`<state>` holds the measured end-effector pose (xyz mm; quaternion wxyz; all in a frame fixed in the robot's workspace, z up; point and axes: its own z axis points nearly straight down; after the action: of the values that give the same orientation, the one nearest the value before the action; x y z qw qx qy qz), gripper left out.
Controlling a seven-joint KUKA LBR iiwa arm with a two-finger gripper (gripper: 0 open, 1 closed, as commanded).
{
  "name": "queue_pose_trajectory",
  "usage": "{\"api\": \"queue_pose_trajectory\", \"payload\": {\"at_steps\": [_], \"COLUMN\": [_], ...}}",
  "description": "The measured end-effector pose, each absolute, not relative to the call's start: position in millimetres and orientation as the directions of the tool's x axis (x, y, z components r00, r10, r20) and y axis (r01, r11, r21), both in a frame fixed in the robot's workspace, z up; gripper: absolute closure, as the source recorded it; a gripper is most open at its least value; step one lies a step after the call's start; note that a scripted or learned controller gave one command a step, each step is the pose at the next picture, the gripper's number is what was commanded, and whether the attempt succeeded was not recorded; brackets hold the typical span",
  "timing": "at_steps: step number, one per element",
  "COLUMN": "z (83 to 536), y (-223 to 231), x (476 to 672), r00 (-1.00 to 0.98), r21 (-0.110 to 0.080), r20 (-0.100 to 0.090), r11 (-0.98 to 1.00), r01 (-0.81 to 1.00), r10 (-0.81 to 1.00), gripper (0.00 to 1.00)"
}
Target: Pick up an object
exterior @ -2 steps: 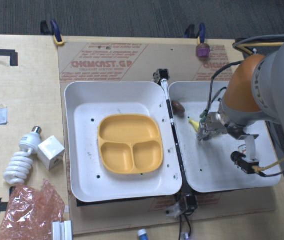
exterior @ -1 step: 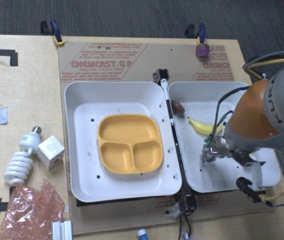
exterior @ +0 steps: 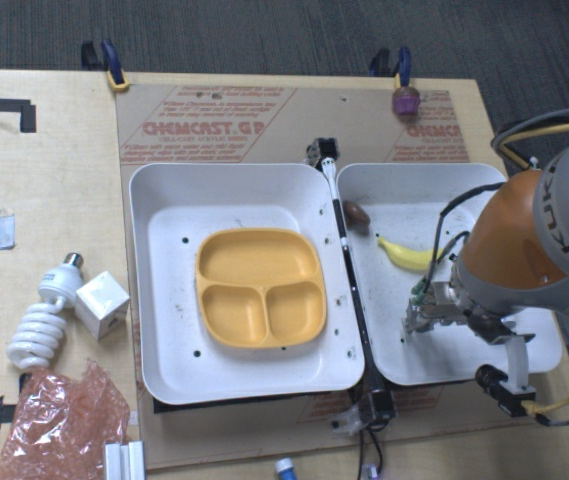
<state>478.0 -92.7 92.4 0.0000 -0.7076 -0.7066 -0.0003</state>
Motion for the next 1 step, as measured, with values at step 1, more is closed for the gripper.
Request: {"api": "queue_pose_trajectory", "payload": {"at_steps": [1], "z": [92.6], "y": [-95.8], "x": [506.9], "r00": [-0.001], "r21": [0.001], "r20": [-0.001], "r11": [0.001], "r01": [1.0], "r10": [1.0], "gripper": [0.0]}}
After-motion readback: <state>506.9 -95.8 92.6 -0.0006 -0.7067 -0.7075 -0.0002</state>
